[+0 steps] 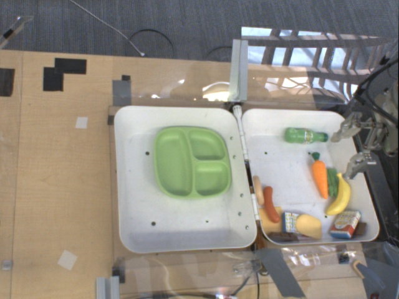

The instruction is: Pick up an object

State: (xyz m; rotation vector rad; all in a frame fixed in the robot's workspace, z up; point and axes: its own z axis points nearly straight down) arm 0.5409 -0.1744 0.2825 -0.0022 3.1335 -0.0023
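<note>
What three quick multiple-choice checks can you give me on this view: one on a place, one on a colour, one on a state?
1. Where does the divided plate lie?
A. in the left bin
B. in the right bin
C. on the bare bench

2. What colour is the bottle?
A. red
B. green
C. blue

3. How does the bottle rest?
A. upright
B. on its side
C. leaning on the banana

Answers:
1. A, the plate sits in the middle of the left bin.
2. B, its body is green throughout.
3. B, it lies flat near the right bin's far wall, apart from the banana.

The pincer sits at the right bin's right edge.
</note>
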